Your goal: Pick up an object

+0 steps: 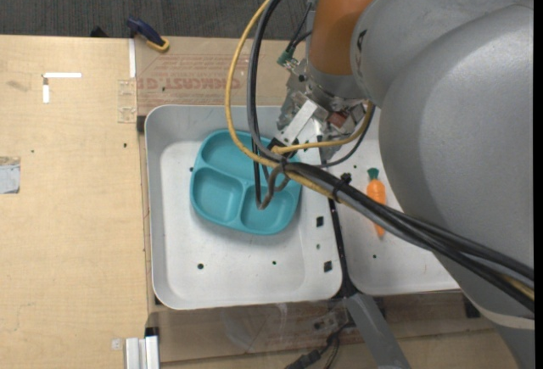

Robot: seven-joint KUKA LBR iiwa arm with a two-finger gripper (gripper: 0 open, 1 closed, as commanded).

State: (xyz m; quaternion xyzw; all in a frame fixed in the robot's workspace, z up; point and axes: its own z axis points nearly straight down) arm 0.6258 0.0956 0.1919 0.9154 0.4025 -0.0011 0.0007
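A teal divided plate (229, 189) lies in the left white bin (170, 215), towards its back. My gripper (265, 199) reaches down over the plate's right-hand compartments, its tip at or just above the plate's surface. Yellow and black cables cross in front of it and hide part of it. A small orange carrot toy (377, 199) with a green top lies in the right bin (407, 274), just past the divider between the bins and partly behind the cables.
The grey arm covers most of the right bin and the upper right of the view. A wooden bench top (68, 189) stretches to the left of the bins. A blue and yellow clamp (147, 32) sits at the bench's back edge.
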